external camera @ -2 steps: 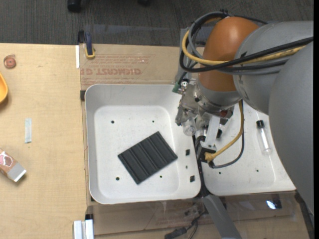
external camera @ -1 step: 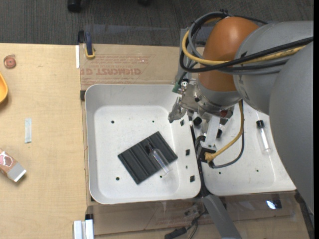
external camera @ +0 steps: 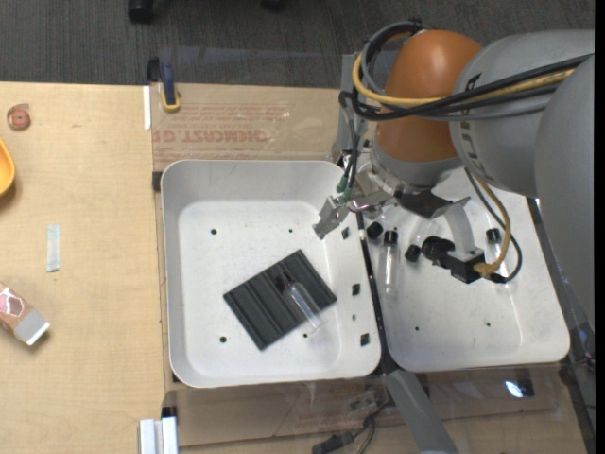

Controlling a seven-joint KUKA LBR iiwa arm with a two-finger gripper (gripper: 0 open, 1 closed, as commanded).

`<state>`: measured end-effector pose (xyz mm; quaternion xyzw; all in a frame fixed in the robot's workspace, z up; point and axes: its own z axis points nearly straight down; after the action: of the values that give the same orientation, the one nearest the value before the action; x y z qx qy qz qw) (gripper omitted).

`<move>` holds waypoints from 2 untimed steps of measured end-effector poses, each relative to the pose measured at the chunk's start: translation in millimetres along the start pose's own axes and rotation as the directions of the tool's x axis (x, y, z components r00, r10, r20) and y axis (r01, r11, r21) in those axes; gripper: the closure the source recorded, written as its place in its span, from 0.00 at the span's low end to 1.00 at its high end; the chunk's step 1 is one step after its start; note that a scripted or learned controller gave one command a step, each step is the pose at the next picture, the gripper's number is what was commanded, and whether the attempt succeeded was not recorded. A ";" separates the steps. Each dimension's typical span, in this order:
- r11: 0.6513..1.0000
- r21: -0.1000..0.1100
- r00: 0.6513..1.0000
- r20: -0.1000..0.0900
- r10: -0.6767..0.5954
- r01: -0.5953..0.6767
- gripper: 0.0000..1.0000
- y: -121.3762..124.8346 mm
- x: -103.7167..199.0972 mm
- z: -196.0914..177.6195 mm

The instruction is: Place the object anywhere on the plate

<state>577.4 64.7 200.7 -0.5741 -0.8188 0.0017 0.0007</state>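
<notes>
Camera view looks down on the gripper (external camera: 333, 218), which hangs over the upper right corner of the left bin (external camera: 189, 253), just inside the rim where the two bins meet. Its grey fingertip (external camera: 328, 220) points down and toward the left, and no object sits between the fingers; how far apart they stand cannot be told from this angle. Above and to the right of the gripper rises the orange band (external camera: 425, 93) of the arm, looped with yellow and black cables (external camera: 378, 64), and the grey arm (external camera: 539, 112) stretches off beyond it. Below and to the left of the gripper, well apart from it, a dark ribbed plate (external camera: 269, 305) lies flat and turned at an angle on the floor of the left bin. A small clear tube-like object (external camera: 303, 301) rests on the plate's right part, near its edge. To the right of the gripper sits the right bin (external camera: 492, 339), partly covered by the arm's wrist and black fittings. Far to the left, beyond the left bin, the wooden bench (external camera: 85, 206) carries a few small items.
</notes>
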 end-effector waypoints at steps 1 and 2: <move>0.836 -0.004 0.836 0.003 -0.548 0.548 0.00 44.0 -4.4 9.2; 0.758 -0.004 0.758 0.005 -0.652 0.652 0.00 79.7 3.0 8.4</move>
<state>651.3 94.6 192.0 -0.2535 -0.9673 -0.0001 -0.0016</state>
